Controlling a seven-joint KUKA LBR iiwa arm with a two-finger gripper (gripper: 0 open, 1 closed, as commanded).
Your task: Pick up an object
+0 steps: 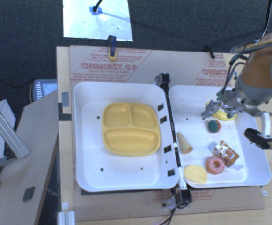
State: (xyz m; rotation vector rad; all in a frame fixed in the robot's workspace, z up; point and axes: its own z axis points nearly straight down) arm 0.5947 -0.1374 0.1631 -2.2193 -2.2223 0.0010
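Note:
My gripper [214, 110] hangs low over the back of the right bin [192, 102], the grey and orange arm reaching in from the right. Just to its right a yellow piece [226, 116] lies partly under it. A small teal ball with a red spot [214, 125] sits right in front of the gripper. Further forward lie a tan cone [185, 143], a red and white toy block [225, 153], a pink donut [215, 165] and a flat yellow oval [195, 174].
The left bin [86, 125] holds a yellow divided plate [129, 128]. A black divider [169, 125] runs between the bins. A black fitting [256, 138] juts over the right bin's right rim. Bare white floor shows at the right bin's back left.

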